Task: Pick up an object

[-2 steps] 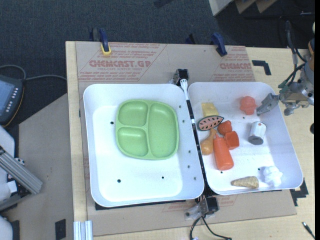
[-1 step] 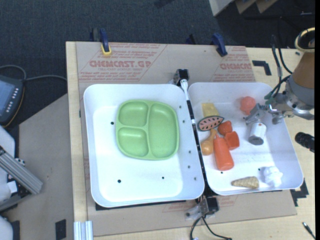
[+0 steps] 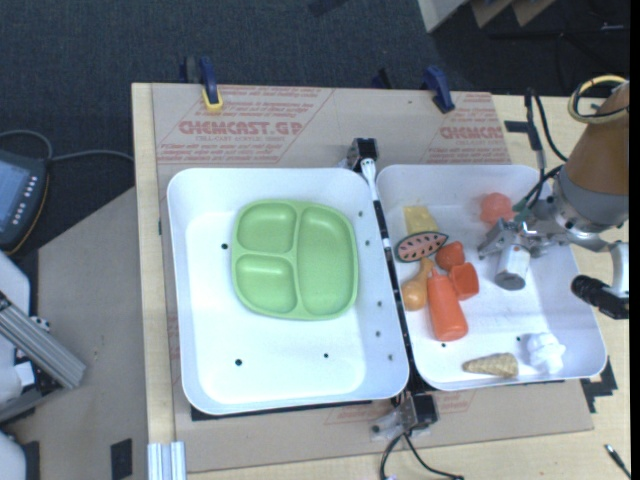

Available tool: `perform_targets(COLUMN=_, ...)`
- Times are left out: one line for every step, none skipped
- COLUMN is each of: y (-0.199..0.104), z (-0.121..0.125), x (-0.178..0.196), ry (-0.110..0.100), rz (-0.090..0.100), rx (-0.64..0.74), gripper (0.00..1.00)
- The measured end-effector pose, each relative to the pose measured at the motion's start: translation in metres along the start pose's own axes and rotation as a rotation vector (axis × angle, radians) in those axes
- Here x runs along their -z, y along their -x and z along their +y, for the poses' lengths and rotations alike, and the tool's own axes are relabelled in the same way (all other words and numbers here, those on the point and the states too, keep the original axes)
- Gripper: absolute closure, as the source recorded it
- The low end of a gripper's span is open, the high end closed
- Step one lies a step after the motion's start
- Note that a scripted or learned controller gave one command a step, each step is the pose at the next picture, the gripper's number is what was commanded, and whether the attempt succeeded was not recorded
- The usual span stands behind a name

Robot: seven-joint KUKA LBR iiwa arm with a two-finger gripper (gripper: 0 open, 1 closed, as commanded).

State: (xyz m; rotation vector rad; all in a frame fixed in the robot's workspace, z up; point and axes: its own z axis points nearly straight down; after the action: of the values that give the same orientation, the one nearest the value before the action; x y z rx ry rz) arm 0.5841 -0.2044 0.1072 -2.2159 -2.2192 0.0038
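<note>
In the right bin [image 3: 590, 353], a cluster of toy foods lies toward the left half. An orange carrot-like piece [image 3: 446, 306] lies lengthwise near the middle, touching a small red block [image 3: 463, 280] on its right and a second red piece [image 3: 450, 255] just above. A watermelon slice [image 3: 421, 245] with dark seeds lies across the top of the cluster, and a pale yellow piece [image 3: 419, 218] sits just behind it. An orange-yellow pear-shaped piece [image 3: 415, 289] rests against the bin's left wall. A reddish round fruit [image 3: 496, 207] sits apart near the far wall. Near the front wall lie a tan cone-shaped piece [image 3: 490, 366] and, just to its right, a crumpled white object [image 3: 544, 349].

The end effector [image 3: 511, 268] hangs over the right part of this bin, between the red fruit and the white object, apart from the cluster; whether it is spread or pressed together cannot be told, and nothing is seen pinched in it.

The left bin [image 3: 200, 368] holds a green divided plate [image 3: 296, 259] with three compartments, lying flat in the middle.

Both bins sit side by side, touching, on a desk [image 3: 160, 268] covered with printed brown board, with blue clamps [image 3: 208, 76] on its far edge.
</note>
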Motion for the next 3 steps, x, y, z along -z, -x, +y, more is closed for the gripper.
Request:
perform_targets(y=-0.001, z=0.000, x=-0.024, ry=0.001, rz=0.000, rx=-0.001, gripper=0.00)
perform_targets(y=0.000, z=0.001, x=-0.012, ry=0.006, rz=-0.002, rx=0.000, gripper=1.00)
perform_targets(y=-0.005, z=0.009, x=0.048, ry=0.012, rz=-0.005, rx=0.000, gripper=1.00)
